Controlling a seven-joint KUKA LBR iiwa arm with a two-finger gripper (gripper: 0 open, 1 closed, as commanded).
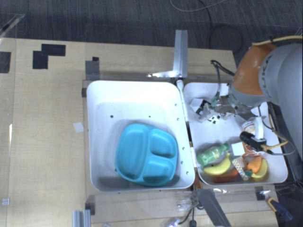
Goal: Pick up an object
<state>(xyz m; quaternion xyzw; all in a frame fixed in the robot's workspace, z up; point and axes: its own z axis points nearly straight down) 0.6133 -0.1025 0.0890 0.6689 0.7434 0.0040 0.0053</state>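
My gripper [204, 109] hangs low over the back part of the right bin [279, 174], pointing left toward the divider. Nothing shows in its grasp. The loose objects lie apart from it at the bin's front: a green crumpled packet [212, 153], a yellow banana [218, 168] on a reddish-brown item [229, 176], an orange piece [254, 164] and a yellow piece [261, 172]. A small white block [236, 149] sits just behind them.
The left bin [102, 126] holds a blue divided plate [147, 154] at its front. A metal post [181, 51] stands behind the wall between the bins. The arm's orange band [247, 70] and cables [258, 136] hang over the right bin's right side.
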